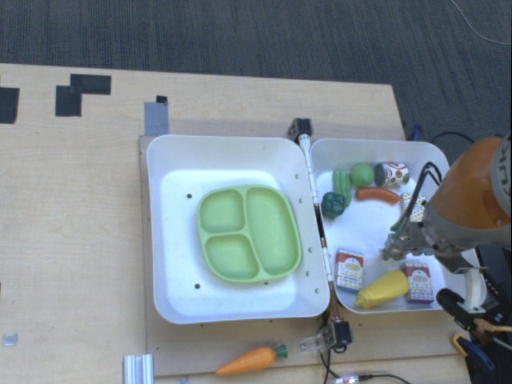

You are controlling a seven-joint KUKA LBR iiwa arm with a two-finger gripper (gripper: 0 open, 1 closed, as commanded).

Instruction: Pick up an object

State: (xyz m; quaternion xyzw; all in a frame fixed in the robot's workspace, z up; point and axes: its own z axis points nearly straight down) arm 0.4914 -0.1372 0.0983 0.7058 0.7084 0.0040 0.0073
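Note:
The right bin (428, 152) holds several small items. A yellow banana-like piece (382, 289) lies at its front, between two red and white cartons (349, 270) (418, 283). Further back are a red chili (377, 195), a green ball (362, 174), a green cucumber (342, 181), a dark green broccoli (333, 204) and a small patterned can (395, 173). My gripper (394, 249) hangs over the bin's right middle, just above the yellow piece and the right carton, and nothing shows in its grasp. The grey arm with its orange band (472, 194) covers the bin's right side.
The left bin (160, 214) holds a light green divided plate (249, 234). An orange carrot (250, 360) lies on the bench in front of the bins. A metal bracket (301, 128) stands at the back between the bins, and cables run at the front right.

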